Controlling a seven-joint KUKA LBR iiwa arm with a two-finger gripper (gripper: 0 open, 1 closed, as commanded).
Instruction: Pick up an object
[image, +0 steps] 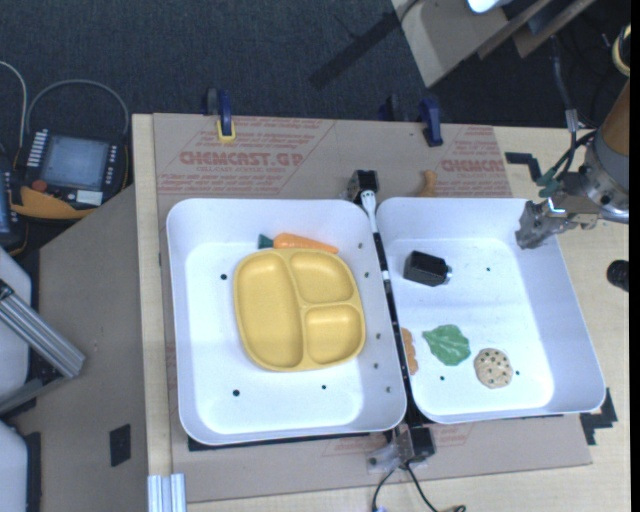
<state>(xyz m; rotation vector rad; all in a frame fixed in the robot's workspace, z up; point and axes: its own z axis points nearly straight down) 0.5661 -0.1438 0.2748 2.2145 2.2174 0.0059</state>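
The right bin (560, 300) holds a black block (426, 268) near its upper left, a green leaf-shaped piece (447, 343) lower down, and a round speckled cookie (493, 367) beside it. An orange strip (408, 352) lies along this bin's left wall. My gripper (536, 225) hangs over the right bin's upper right corner, well to the right of the black block, with nothing visibly between its fingers.
The left bin (200, 300) holds a yellow three-compartment plate (298, 308) with an orange carrot (303, 242) tucked behind its far edge. Blue clamps (224, 112) pin the cardboard sheet at the back. A handheld controller (70, 165) rests off the bench at left.
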